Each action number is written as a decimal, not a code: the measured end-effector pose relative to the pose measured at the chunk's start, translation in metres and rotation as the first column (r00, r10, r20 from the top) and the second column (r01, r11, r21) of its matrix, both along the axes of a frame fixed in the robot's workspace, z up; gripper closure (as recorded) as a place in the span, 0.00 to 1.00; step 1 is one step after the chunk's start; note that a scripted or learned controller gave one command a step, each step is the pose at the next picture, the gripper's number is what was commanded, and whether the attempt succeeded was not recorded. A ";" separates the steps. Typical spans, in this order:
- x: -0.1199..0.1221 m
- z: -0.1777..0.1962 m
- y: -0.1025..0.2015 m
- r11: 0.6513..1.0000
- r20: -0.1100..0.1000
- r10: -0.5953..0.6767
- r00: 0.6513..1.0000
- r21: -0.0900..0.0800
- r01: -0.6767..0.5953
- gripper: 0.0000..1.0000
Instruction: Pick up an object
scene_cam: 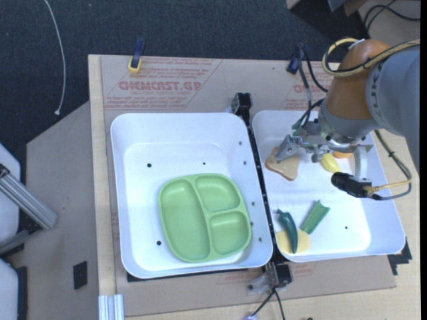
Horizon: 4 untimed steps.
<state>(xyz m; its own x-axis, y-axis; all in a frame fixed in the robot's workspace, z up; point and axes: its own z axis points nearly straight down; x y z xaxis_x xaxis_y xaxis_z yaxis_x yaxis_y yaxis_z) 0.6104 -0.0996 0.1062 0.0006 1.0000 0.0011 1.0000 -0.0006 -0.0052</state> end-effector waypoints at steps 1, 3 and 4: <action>0.002 -0.018 0.000 1.000 0.006 0.000 1.000 0.000 0.000 0.00; 0.005 0.058 -0.005 1.000 0.011 0.000 1.000 -0.002 0.000 1.00; 0.010 0.113 0.005 1.000 0.013 0.003 1.000 -0.002 -0.003 1.00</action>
